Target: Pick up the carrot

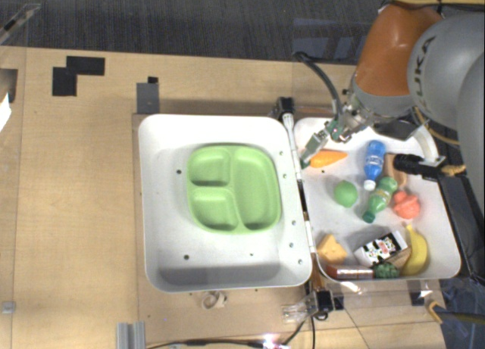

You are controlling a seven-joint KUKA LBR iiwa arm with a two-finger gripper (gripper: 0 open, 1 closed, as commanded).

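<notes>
One carrot (pixel 328 158) lies just below the gripper (pixel 339 129), whose grip state I cannot tell; descend centred across its middle.

A tan wooden bench (pixel 76 211) carries two shallow white bins — left bin (pixel 159 257), right bin (pixel 447 253) — side by side.

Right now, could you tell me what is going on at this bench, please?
The grey arm reaches in from the right, with its tool low over the far left corner of the right bin. The carrot lies on the bin floor right beside the tool, so it is not lifted yet. A blue bottle, a green ball and a banana share that bin. The left bin holds a green divided tray.
</notes>
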